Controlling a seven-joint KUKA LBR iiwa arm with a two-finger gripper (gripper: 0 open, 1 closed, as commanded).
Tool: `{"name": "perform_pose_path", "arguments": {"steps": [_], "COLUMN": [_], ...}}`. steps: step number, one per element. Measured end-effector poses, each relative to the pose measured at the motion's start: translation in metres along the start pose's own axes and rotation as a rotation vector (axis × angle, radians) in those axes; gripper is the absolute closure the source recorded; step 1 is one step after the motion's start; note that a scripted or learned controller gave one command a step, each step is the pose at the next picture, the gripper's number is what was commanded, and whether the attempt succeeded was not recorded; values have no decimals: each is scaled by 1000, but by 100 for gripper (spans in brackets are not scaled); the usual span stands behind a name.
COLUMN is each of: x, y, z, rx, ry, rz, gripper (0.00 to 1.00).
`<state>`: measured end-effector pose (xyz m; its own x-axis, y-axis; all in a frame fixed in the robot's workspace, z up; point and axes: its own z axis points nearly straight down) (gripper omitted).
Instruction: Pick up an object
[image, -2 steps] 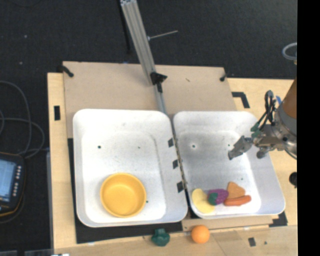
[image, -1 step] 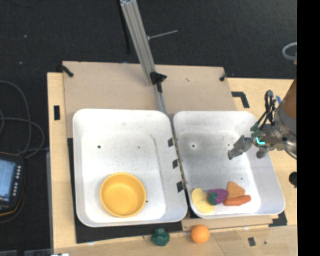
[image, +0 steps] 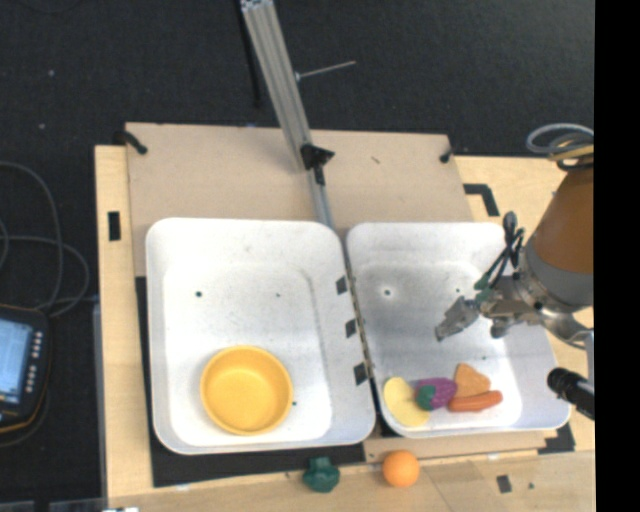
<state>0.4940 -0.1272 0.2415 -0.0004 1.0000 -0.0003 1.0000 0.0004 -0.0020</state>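
Fingers blurred, perhaps above right bin

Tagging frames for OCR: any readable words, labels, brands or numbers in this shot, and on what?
No text can be read.
Handheld pendant at the left edge: its screen is lit, but anything on it is too small and blurred to read.
White bins, yellow bowl, toy items, orange ball and gripper: no visible markings.
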Motion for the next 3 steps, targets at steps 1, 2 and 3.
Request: {"name": "perform_pose_path", "arguments": {"steps": [1, 2, 3], "x": [-11, -10, -10], "y": [-3, -2, 0], "z": [52, 95, 82], "rx": [2, 1, -8], "ry": [0, 0, 0], "rz": [1, 1, 5], "gripper": [0, 0, 100]}}
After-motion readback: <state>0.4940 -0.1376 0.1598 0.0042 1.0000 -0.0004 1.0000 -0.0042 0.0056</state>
